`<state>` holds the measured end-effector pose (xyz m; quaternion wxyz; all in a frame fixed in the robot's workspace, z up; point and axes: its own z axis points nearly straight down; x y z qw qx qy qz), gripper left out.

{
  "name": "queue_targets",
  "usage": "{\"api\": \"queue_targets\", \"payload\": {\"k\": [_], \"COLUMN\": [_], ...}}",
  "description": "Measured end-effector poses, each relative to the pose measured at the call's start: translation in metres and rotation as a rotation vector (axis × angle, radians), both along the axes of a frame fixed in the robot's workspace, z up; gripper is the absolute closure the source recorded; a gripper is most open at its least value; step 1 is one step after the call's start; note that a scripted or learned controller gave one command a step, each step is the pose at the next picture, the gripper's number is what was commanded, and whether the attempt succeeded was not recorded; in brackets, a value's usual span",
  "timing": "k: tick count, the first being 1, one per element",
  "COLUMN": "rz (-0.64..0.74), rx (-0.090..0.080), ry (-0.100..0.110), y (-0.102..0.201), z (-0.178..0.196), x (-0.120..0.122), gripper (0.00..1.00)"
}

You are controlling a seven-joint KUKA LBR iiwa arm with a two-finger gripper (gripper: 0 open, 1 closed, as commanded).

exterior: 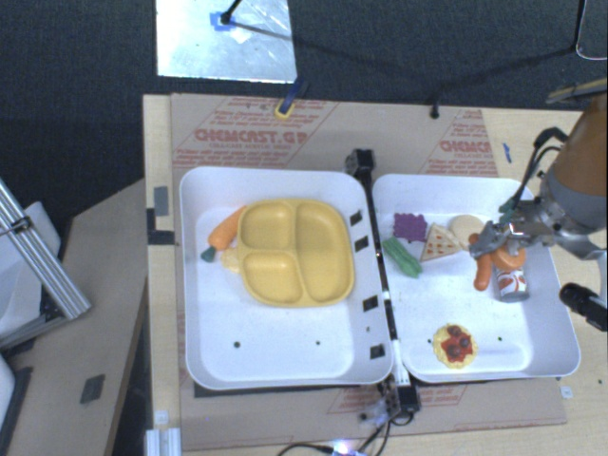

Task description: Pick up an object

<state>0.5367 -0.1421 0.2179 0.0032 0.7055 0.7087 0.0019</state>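
My gripper hangs over the right part of the right bin, with the arm coming in from the right edge. Directly under and in front of it lies an orange sausage, and a small red-and-white can is just to the right of that. A beige round piece and a triangular pizza slice lie to the gripper's left. Whether anything is between the gripper's tips is hidden from this angle.
Further left in the right bin lie a green pickle and purple grapes; a berry tart sits near the front. The left bin holds a yellow divided plate with a carrot beside it.
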Motion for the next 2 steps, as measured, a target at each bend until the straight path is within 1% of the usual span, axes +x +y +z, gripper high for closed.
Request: {"api": "queue_targets", "payload": {"k": [1,2], "rz": [0.004,0.005], "rx": [0.004,0.003], "ry": [0.007,0.004], "y": [0.052,0.111], "z": [-0.007,0.007], "x": [-0.001,0.003], "gripper": [1.0,1.0]}}
